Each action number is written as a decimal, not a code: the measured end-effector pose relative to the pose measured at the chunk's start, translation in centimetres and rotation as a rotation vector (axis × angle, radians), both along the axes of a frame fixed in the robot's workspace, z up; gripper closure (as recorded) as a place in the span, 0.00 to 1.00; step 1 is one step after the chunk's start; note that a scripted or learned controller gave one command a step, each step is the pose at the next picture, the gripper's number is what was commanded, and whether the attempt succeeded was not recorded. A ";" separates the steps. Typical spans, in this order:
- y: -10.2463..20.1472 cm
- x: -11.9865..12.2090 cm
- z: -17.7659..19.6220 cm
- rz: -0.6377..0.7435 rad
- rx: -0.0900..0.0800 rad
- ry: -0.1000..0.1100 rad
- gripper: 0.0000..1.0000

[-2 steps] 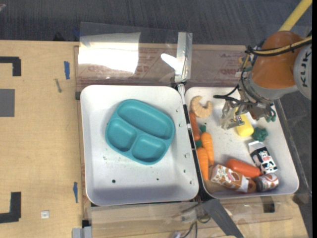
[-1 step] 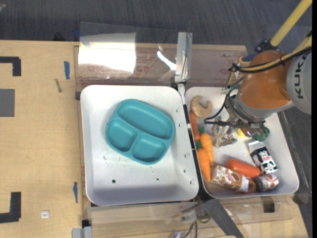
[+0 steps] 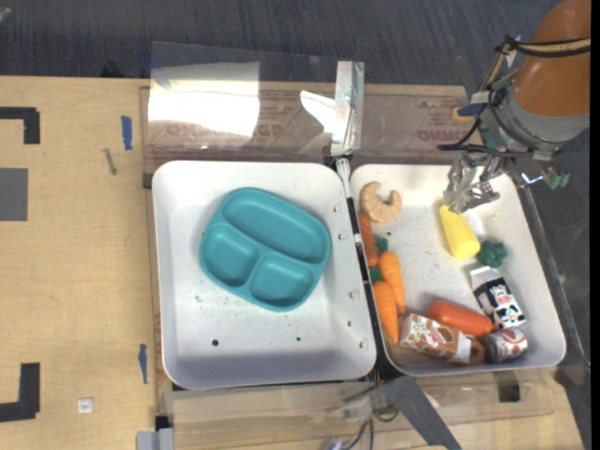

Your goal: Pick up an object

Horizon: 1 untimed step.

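The right bin [image 3: 534, 242] holds several toy foods. A yellow corn cob [image 3: 460, 233] with a green end [image 3: 492, 250] lies near its back. My gripper [image 3: 468, 191] hangs just above the cob's far end, at the bin's back right. Its metal fingers stand open with nothing between them. A tan croissant [image 3: 380, 202] lies to the left of the gripper. Carrots [image 3: 388, 287] run along the bin's left wall. An orange sausage [image 3: 459, 315], a brown packet [image 3: 433, 337], a small can [image 3: 507, 345] and a white carton [image 3: 493, 297] sit at the front.
A teal divided plate [image 3: 265, 247] lies in the left bin [image 3: 178, 279]. A clear plastic panel [image 3: 244, 111] and a cardboard wall stand behind both bins. The tan bench [image 3: 66, 251] stretches to the left.
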<state>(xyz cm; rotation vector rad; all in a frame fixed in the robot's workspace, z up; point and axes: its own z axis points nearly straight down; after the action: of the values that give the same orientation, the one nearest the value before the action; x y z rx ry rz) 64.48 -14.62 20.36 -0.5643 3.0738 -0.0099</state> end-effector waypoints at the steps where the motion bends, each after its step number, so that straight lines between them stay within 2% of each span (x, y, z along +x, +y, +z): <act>1: -4.7 -2.4 -6.8 0.194 0.002 0.011 1.00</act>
<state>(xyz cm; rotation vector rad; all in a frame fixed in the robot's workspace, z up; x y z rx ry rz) 62.11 -19.30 13.55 -0.8620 3.0146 -0.0003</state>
